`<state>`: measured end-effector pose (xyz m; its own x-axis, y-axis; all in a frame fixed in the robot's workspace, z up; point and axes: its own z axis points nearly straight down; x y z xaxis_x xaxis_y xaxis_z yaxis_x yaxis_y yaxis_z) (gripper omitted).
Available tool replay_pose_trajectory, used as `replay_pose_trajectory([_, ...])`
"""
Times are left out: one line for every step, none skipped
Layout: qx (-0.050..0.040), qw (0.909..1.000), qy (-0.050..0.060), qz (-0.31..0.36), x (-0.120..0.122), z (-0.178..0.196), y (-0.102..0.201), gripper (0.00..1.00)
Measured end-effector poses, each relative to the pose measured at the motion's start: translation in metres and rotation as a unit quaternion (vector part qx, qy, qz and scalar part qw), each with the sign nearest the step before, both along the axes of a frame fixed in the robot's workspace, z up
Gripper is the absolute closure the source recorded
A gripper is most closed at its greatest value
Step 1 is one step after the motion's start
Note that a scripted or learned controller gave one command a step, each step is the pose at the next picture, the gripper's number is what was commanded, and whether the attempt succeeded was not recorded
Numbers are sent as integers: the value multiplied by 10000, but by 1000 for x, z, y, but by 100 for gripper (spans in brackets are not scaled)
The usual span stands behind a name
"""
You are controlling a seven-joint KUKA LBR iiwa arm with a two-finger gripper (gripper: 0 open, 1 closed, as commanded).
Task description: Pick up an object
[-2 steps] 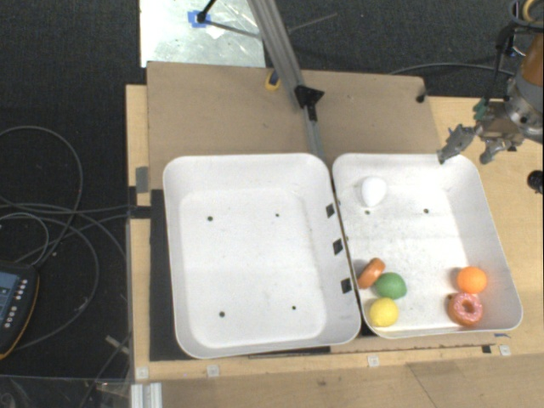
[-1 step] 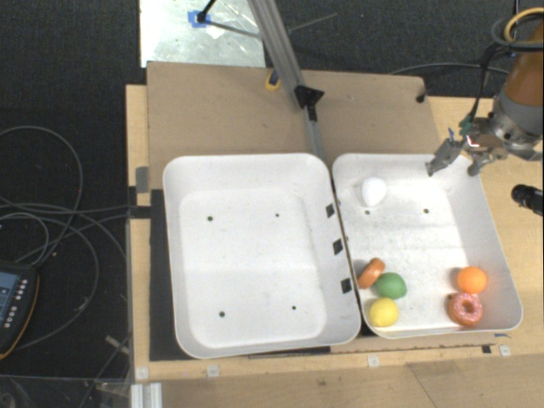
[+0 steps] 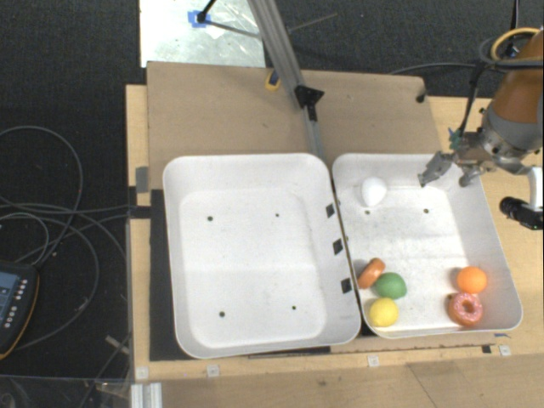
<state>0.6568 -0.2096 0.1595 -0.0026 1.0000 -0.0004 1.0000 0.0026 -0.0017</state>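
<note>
Bench carries two white bins; your gripper hangs over the right bin's far edge, fingers spread, pinching nothing, while the white ball lies near it and fruit pieces cluster along the near wall

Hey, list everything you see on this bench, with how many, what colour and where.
bins: 2, white, side by side on the bench
white ball: 1, white, right bin, far left part
carrot-like piece: 1, orange, right bin, near left wall
green ball: 1, green, beside it
yellow ball: 1, yellow, right bin, near left corner
orange ball: 1, orange, right bin, near right part
donut: 1, pink, near right corner
gripper: 1, grey, over right bin's far edge, fingers apart, nothing between them
</note>
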Motion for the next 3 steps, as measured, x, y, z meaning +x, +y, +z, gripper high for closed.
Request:
replay_pose_trajectory([-15,10000,-41,16,2,15,0,100])
replay_pose_trajectory([-12,10000,-53,15,4,70,-1,100])
replay_pose_trajectory([-14,10000,-55,19,6,126,-1,100])
